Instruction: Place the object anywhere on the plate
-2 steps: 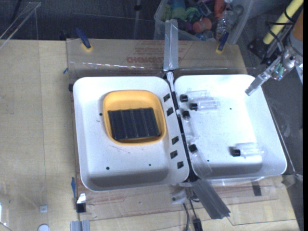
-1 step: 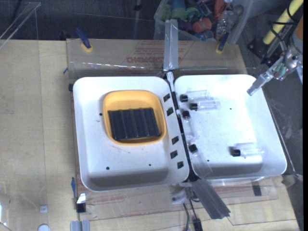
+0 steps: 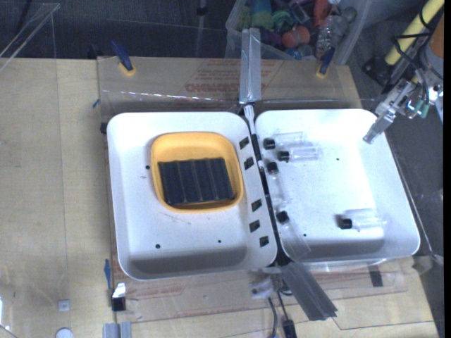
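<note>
Gripper (image 3: 371, 135), thin metallic fingers, hovering over right bin (image 3: 394, 189) rim; closure state indeterminable. Clear plastic vials with black caps (image 3: 361, 221) lying on glossy white floor. Yellow rounded-square plate (image 3: 195, 170) sitting in left bin (image 3: 127, 189), bearing dark ribbed slab (image 3: 195, 181).

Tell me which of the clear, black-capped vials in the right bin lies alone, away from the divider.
The vial near the right bin's front right corner. The other vials cluster at the back left, close to the divider.
</note>
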### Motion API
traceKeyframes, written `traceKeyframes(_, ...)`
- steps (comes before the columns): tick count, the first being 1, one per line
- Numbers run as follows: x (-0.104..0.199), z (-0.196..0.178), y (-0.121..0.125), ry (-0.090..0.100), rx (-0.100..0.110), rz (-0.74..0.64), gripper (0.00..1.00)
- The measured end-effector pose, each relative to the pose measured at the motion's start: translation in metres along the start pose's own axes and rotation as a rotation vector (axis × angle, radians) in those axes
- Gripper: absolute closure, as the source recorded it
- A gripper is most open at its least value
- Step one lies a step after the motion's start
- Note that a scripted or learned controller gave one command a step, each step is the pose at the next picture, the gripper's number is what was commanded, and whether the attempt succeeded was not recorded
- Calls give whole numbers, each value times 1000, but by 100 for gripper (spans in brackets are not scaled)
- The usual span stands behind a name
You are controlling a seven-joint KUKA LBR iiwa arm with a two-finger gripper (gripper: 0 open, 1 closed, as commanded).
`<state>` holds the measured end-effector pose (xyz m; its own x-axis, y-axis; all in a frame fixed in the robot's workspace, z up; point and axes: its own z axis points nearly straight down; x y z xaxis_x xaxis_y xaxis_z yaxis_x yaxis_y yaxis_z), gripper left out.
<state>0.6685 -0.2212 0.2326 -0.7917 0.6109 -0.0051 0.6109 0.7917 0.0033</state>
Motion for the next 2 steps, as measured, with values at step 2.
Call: traceKeyframes(2,9,-25,-7,2,-1,-388,0)
